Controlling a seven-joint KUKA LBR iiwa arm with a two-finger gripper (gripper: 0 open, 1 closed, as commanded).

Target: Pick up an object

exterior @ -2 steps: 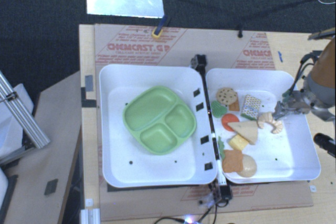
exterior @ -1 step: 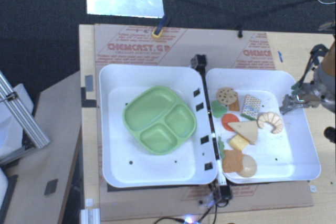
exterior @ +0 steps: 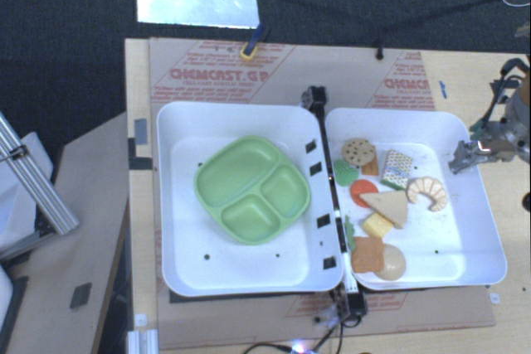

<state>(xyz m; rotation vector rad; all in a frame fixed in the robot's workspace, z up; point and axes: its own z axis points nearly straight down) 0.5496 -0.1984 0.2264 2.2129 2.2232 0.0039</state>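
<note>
The right white bin (exterior: pixel 473 203) holds several play-food pieces: a chocolate-chip cookie (exterior: pixel 358 152), a croissant (exterior: pixel 428 191), a patterned wafer block (exterior: pixel 397 167), a red slice (exterior: pixel 362 190), a pale wedge (exterior: pixel 388 206), a yellow cheese block (exterior: pixel 377 225), an orange piece (exterior: pixel 367 254) and a tan round bun (exterior: pixel 392 264). My gripper (exterior: pixel 465 155) hangs at the bin's right rim, right of the croissant and apart from every piece. Nothing lies between its fingers as far as the view shows.
The left white bin (exterior: pixel 178 178) carries a green divided plate (exterior: pixel 251 189). A black divider with clips (exterior: pixel 328 195) runs between the bins. Cardboard (exterior: pixel 224 70) lies under both bins, and a grey metal frame (exterior: pixel 33 186) stands at the far left.
</note>
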